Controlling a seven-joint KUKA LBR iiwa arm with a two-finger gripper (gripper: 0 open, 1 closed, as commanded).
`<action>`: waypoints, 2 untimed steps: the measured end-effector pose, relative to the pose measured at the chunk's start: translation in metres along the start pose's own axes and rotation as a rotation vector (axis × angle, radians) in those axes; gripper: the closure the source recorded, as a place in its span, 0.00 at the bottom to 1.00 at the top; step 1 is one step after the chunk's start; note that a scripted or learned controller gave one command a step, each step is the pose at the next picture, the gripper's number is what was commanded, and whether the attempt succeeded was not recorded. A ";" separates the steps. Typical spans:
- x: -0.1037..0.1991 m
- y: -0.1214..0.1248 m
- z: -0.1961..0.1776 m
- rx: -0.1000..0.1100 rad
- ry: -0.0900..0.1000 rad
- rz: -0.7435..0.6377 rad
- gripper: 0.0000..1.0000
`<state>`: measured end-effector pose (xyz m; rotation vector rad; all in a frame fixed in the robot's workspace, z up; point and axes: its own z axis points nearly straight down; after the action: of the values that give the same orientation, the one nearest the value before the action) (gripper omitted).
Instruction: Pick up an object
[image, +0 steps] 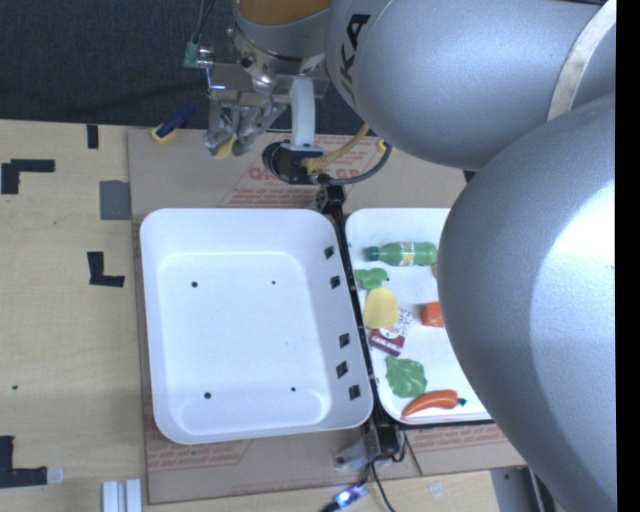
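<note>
**Toys in the right bin, pincer raised beyond the bins**

The right bin (400, 216) holds small toy foods: a green bottle (402, 254) lying on its side, a yellow piece (380, 307), a green leafy piece (406, 377), an orange-red pepper (430, 403), a small orange item (431, 314) and a red-and-white packet (390, 338). The grey arm (530, 250) covers the bin's right part. The left bin (160, 235) sits beside it. The pincer (232, 140) hangs above the surface (60, 300) beyond the bins; whether it is apart or together I cannot tell.

Bulky glossy grey arm (480, 90), orange band, black lettering
</note>
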<state>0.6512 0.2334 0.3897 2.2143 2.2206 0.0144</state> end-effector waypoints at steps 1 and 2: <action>0.000 0.018 -0.077 0.003 -0.001 0.000 1.00; 0.000 0.018 -0.150 0.003 -0.002 0.000 1.00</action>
<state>0.6679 0.2333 0.5398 2.2156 2.2211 0.0090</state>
